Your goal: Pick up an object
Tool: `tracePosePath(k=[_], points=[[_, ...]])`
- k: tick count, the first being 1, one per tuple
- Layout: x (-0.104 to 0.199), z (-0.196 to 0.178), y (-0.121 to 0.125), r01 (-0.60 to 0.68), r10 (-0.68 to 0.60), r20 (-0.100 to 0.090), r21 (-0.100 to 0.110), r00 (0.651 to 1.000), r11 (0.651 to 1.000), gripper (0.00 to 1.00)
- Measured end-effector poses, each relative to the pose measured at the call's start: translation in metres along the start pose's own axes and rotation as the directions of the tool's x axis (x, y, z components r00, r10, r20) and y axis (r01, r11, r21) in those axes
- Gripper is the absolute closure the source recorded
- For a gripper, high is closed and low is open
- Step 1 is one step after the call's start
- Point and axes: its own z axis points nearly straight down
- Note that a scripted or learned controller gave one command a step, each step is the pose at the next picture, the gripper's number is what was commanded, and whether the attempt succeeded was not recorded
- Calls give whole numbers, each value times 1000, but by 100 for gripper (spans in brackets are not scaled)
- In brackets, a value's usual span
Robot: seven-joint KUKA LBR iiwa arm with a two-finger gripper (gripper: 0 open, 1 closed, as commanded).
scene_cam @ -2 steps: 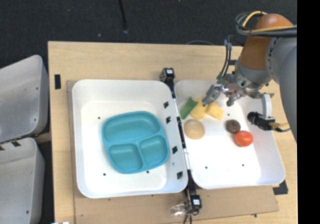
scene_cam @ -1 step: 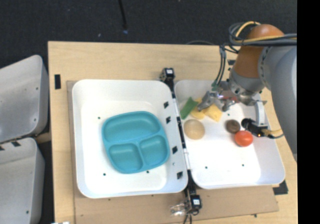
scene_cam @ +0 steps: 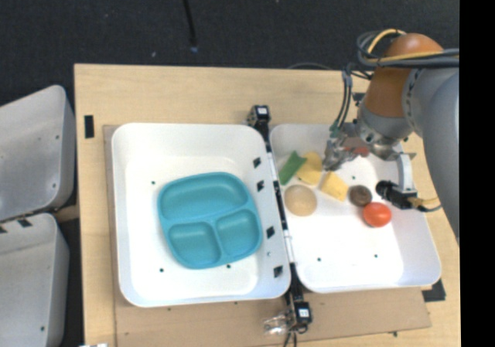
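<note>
camera view: gripper (scene_cam: 338,154) sits low in the right bin (scene_cam: 418,260), finger state not discernible. yellow pieces (scene_cam: 325,181) lie just below it, flanked by green piece (scene_cam: 291,167), tan ball (scene_cam: 300,200), brown ball (scene_cam: 360,196), red ball (scene_cam: 377,215). teal tray (scene_cam: 209,219) occupies the left bin (scene_cam: 131,260).

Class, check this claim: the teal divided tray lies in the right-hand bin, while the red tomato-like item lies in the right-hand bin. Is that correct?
Not quite. The camera view shows the teal divided tray in the left-hand bin, not the right. The red tomato-like item does lie in the right-hand bin.
</note>
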Motion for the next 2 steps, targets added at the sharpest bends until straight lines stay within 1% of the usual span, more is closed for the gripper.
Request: tracePosePath(k=[1, 2], points=[[-2, -40, 0, -3, 3, -1, -3, 1000, 1000, 100], [-6, -98, -6, -4, 4, -1, -5, 1000, 1000, 100]])
